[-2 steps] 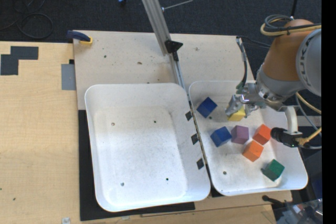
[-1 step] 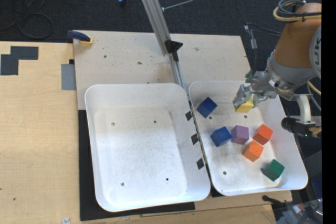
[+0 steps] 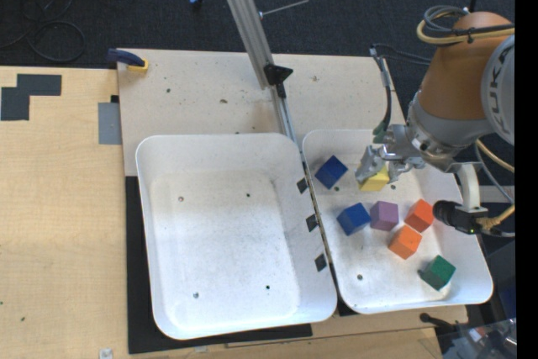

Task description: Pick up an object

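Note:
My gripper (image 3: 376, 170) hangs over the upper middle of the right bin (image 3: 471, 286), with a yellow block (image 3: 376, 178) showing between its fingers at the tips. In the same bin lie two blue blocks (image 3: 330, 171) (image 3: 354, 219), a purple block (image 3: 384, 214), a red-orange block (image 3: 419, 215), an orange block (image 3: 405, 241) and a green block (image 3: 437, 272). The arm's orange band and grey wrist cover the bin's upper right corner.
The left bin (image 3: 168, 181) lies beside the right one, their rims joined by black clips. A slanted metal rail (image 3: 248, 17) rises from the bench behind the bins. A small blue and yellow clamp (image 3: 128, 60) sits at the bench's back left corner.

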